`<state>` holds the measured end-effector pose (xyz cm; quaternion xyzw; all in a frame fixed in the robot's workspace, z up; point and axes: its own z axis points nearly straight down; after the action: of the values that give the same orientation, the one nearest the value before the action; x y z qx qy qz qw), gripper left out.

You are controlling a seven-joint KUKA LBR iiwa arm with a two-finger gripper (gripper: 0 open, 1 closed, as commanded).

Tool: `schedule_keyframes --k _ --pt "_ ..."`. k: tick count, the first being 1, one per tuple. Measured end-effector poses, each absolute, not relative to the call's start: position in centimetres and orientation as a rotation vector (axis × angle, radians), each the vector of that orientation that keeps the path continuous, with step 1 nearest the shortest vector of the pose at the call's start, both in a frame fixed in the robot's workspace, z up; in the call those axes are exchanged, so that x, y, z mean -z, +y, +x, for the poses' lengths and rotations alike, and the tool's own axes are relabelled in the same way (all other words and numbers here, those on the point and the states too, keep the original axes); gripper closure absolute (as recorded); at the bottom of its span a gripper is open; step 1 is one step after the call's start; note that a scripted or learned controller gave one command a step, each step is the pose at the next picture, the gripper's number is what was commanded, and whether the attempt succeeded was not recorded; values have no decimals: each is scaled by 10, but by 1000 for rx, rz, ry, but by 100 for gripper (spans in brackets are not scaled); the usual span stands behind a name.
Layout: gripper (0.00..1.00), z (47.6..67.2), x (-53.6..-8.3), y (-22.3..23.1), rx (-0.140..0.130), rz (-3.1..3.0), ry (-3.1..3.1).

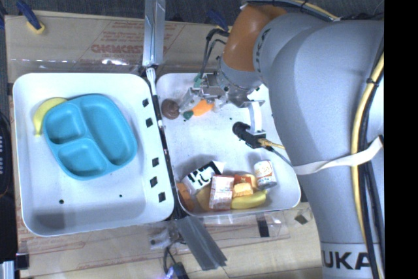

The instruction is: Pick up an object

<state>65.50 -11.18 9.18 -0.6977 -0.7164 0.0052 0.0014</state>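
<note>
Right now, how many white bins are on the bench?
2. The left bin holds a blue divided plate; the right bin holds the small items, with the arm over its upper part.

Two white bins (26, 140) sit on the bench; one blue tray (91, 134), two bananas (46, 111), one small can (264, 173), one carrot (199, 108).
</note>
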Motion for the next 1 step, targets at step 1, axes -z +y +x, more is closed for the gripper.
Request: schedule_keyframes --k 1 --pt "100 652 -97 -111 -30 -2178 -2243"
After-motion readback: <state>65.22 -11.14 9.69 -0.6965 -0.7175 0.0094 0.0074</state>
